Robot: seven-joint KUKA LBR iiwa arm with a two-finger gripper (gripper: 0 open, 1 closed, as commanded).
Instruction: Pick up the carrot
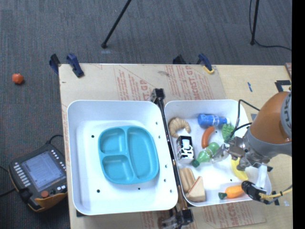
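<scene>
The carrot (233,191), orange with a green top, lies at the front right corner of the right bin (215,104), near its front wall. My gripper (230,151) hangs over the right side of that bin, behind the carrot and clearly apart from it. It sits just right of a green bottle (207,153) and above a yellow banana (238,170). The wrist hides how the gripper stands.
The right bin also holds a croissant (178,125), a blue bottle (211,119), a red sausage (206,136), a green leafy thing (228,130), a black-and-white carton (185,148) and bread slices (192,184). The left bin (83,175) holds a blue divided plate (127,154).
</scene>
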